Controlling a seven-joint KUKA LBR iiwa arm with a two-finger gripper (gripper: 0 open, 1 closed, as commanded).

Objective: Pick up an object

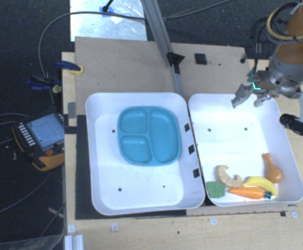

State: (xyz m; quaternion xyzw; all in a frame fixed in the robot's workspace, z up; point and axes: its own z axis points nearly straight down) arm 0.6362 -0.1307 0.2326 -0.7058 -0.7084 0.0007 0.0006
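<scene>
a tan bench (130, 66) carries two shallow white bins side by side, the left bin (101, 191) and the right bin (229, 119), touching along their inner edges, toward its front edge; a small black block (201, 59) lies near its back edge.

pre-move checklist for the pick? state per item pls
1. Gripper carries nothing: ok, fingers spread, nothing between them.
2. Targets present: ok, carrot, banana, drumstick in the right bin.
3. Gripper above a target: not ok, it hovers at the bin's far edge; the food sits in the near corner.
4. Targets separated: not ok, carrot and banana touch.
5. Grip depth: cannot tell.
</scene>
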